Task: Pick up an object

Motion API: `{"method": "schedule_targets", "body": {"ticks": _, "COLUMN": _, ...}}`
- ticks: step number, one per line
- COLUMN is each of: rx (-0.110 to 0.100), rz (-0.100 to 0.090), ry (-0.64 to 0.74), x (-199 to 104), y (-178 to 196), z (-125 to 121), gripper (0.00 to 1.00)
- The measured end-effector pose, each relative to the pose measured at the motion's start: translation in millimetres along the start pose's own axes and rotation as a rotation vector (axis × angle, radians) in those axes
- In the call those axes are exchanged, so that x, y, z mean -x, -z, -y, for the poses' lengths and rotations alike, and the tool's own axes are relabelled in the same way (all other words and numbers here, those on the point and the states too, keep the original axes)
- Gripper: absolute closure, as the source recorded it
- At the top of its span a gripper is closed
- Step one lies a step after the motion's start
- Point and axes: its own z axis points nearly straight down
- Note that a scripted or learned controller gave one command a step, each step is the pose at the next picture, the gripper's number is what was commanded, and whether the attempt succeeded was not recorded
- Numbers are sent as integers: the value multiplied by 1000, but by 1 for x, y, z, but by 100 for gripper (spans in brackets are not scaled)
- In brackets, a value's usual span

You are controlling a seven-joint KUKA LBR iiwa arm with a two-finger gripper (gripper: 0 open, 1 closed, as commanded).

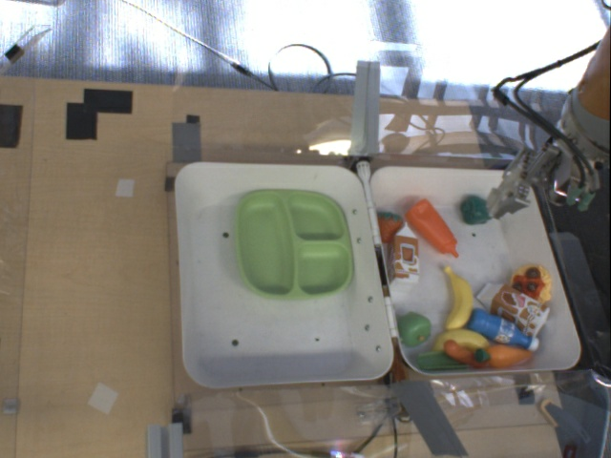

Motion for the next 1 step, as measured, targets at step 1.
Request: {"method": "schedule_targets", "body": {"ticks": 1, "rx": -3, "rz": -15, "ry": 9, "x": -47, "y": -82, "z": 37, "gripper": 100}}
